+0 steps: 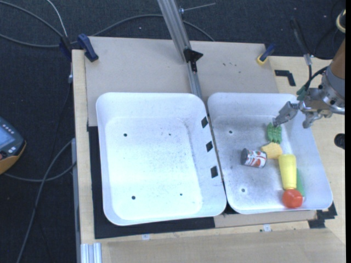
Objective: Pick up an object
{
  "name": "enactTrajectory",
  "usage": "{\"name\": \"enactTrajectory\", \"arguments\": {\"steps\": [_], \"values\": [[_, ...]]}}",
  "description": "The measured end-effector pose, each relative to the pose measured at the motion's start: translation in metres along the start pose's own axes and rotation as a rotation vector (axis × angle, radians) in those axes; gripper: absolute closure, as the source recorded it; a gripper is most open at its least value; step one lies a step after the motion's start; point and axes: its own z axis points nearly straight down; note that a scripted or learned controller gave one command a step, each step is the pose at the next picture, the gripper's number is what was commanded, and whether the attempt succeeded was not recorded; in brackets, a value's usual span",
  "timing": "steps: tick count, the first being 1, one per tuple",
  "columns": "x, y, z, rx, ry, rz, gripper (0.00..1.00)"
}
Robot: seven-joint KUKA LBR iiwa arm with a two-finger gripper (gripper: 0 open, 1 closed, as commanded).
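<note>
Wood bench (164,70) | 2 white bins (148,158) | dark carpet (33,92) w/ cables | fingers (296,115) spread

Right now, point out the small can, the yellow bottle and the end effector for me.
small can (254,158), camera view, on its red and white side.
yellow bottle (288,171), camera view, on the middle of its body.
end effector (296,116), camera view, midway between its two fingertips.

No lettering is showing clearly enough to read anywhere. The small can (254,158), lying below and to the left of the claw (295,114), is wearing a red and white label, but its print is blurring into shapes too small to make out.
</note>
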Motion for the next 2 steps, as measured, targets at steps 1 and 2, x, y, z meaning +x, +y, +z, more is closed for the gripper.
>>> {"name": "enactTrajectory", "arguments": {"steps": [1, 2], "values": [[0.033, 0.101, 0.031, 0.004, 0.002, -0.003, 0.00], [0.066, 0.110, 0.071, 0.003, 0.001, -0.002, 0.00]]}}
